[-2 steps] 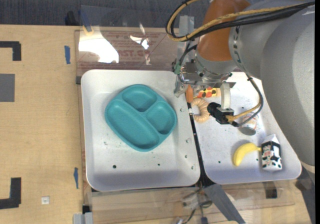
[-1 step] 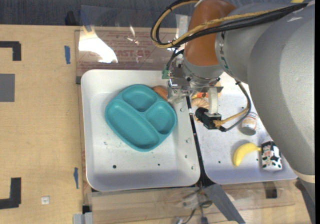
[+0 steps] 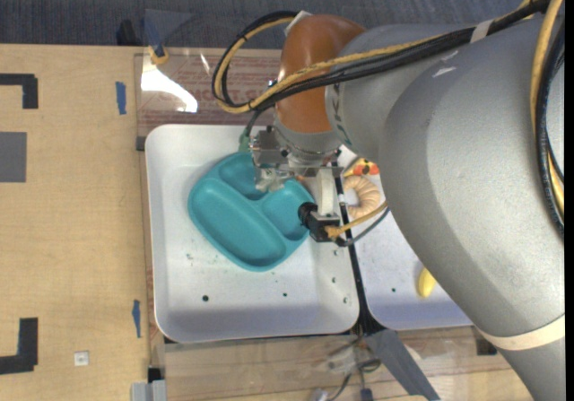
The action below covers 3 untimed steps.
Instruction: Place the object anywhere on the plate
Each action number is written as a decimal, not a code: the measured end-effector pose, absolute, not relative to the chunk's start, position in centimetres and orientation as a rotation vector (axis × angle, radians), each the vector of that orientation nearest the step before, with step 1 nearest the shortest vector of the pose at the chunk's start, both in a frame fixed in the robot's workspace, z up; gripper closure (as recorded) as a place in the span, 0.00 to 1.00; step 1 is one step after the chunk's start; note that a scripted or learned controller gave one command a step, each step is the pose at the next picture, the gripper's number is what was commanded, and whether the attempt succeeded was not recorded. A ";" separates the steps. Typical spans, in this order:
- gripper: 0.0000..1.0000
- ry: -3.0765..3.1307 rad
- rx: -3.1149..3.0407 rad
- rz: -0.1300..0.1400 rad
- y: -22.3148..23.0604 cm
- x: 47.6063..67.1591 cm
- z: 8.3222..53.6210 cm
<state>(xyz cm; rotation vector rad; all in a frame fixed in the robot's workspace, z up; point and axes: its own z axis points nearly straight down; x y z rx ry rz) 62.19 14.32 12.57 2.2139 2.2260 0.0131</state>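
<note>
A teal plate [image 3: 240,222] with divided sections lies tilted in the middle of the left white bin [image 3: 179,300]. My gripper [image 3: 267,177] hangs over the plate's far right part, low and close to its surface. The wrist and its orange band [image 3: 309,58] cover what is under the gripper, so I cannot see whether anything is held there. A small orange and cream object [image 3: 366,186] shows just right of the gripper, at the near edge of the right bin. Part of a yellow object [image 3: 424,283] peeks out from under the arm in the right bin.
The big grey arm [image 3: 466,166] covers most of the right bin [image 3: 395,300]. The ridge between the two bins [image 3: 352,274] runs just right of the plate. Black and yellow cables [image 3: 235,58] loop around the wrist. Wooden bench [image 3: 63,211] lies to the left.
</note>
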 end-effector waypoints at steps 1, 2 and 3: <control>1.00 2.217 2.217 0.013 8.6 59.3 26.9; 1.00 2.224 2.220 0.001 9.9 56.5 11.6; 1.00 2.231 2.213 0.008 16.9 56.1 16.3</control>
